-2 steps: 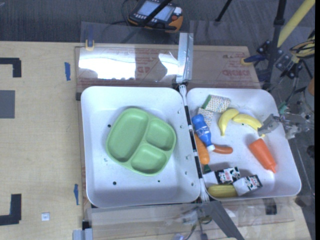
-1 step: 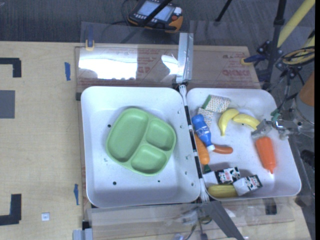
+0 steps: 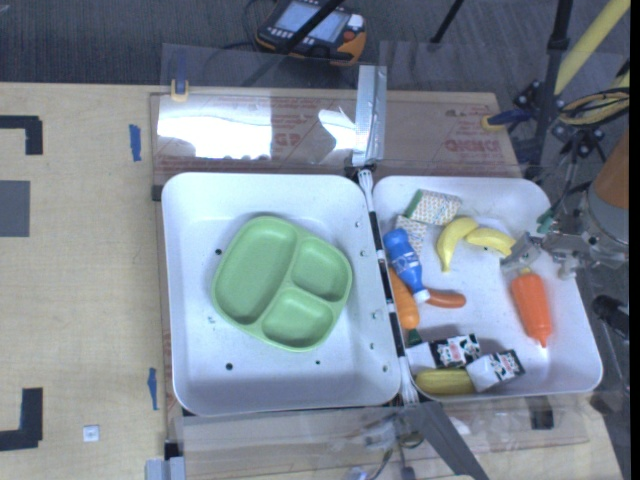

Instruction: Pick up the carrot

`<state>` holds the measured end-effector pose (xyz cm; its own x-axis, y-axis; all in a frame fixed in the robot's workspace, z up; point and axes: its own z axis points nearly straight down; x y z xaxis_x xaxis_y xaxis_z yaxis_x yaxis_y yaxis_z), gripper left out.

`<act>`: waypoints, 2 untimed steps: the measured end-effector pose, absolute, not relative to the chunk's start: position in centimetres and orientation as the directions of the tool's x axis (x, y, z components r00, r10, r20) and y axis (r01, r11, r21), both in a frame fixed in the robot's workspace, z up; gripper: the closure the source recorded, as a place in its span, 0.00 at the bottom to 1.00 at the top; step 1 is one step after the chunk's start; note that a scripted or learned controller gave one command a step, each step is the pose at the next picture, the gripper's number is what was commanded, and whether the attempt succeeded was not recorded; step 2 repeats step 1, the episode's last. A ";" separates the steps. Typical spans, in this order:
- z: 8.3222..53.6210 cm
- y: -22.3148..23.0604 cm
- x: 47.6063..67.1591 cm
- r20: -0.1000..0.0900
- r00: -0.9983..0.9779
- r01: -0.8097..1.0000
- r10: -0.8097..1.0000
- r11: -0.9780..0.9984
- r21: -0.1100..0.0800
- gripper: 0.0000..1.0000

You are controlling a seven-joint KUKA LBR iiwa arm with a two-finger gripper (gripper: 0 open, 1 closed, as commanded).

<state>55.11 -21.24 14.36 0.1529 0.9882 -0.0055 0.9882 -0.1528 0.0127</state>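
The carrot [image 3: 533,308] is a fat orange cone lying in the right bin [image 3: 580,363] near its right wall, narrow end toward the front. My gripper [image 3: 524,255] reaches in from the right edge and hangs just above the carrot's wide far end. Whether it touches the carrot cannot be made out. Grey wrist parts and cables sit behind it at the right.
The right bin also holds two yellow bananas [image 3: 468,236], a blue bottle [image 3: 404,258], a small sausage [image 3: 445,298], an orange piece [image 3: 404,306], a patterned packet [image 3: 432,208], two small cartons [image 3: 478,358] and another banana [image 3: 444,381]. A green divided plate [image 3: 282,283] lies in the left bin [image 3: 190,368].
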 end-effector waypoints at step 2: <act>17.3 -22.1 53.2 -0.002 0.269 0.963 0.963 -0.269 0.000 0.00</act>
